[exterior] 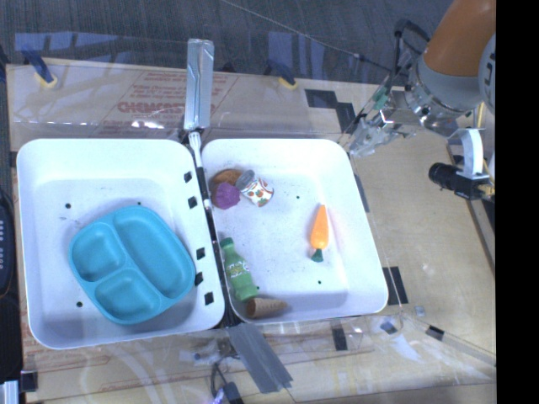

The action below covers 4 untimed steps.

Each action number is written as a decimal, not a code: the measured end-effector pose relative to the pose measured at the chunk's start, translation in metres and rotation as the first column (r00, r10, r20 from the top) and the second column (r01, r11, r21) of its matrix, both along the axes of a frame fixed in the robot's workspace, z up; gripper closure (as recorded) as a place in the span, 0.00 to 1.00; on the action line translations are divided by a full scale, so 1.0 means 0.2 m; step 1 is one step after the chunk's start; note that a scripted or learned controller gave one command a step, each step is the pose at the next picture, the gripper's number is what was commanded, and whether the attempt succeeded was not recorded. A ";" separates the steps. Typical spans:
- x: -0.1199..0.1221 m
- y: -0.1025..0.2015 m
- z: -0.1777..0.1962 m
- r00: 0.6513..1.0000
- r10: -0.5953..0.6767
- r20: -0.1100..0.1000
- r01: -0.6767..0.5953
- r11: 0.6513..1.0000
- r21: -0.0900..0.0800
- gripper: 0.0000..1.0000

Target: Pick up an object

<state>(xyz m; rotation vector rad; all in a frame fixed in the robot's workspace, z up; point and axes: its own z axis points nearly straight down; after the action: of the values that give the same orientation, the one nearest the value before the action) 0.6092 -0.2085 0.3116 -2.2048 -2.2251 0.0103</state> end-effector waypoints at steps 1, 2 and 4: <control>-0.02 -0.01 0.67 1.000 -0.003 0.018 0.003 1.000 -0.004 1.00; -0.14 -0.01 0.65 1.000 -0.004 0.009 0.004 1.000 -0.001 1.00; 0.00 0.00 -0.26 1.000 0.000 -0.001 0.000 1.000 0.001 1.00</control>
<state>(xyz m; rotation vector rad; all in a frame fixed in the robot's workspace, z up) 0.6086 -0.2082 0.2603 -2.2033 -2.2238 0.0104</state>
